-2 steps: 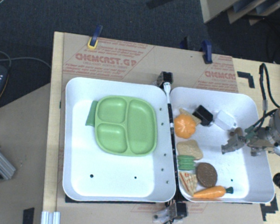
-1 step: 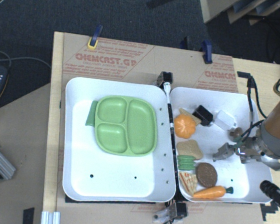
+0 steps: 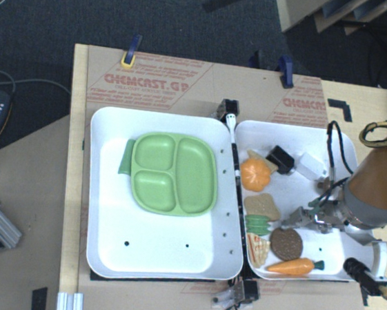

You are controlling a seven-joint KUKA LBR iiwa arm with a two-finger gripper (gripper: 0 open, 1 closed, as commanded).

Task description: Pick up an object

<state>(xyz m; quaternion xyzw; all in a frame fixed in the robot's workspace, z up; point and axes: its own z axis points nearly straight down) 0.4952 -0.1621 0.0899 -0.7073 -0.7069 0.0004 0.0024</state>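
The toy food is all in the right bin (image 3: 340,143), left of my fingers: an orange fruit (image 3: 256,174) up and farthest left, a tan bread slice (image 3: 262,206) over a green piece (image 3: 258,224), a striped piece (image 3: 258,247), a brown cookie (image 3: 286,243) just below-left of me and a carrot (image 3: 292,267) lower down. Farther left, the other bin (image 3: 101,237) holds a green divided tray (image 3: 175,173). A black block (image 3: 280,159) lies above me. My gripper (image 3: 311,216) hangs over bare floor, my arm entering from the right; how far my fingers are spread I cannot tell.
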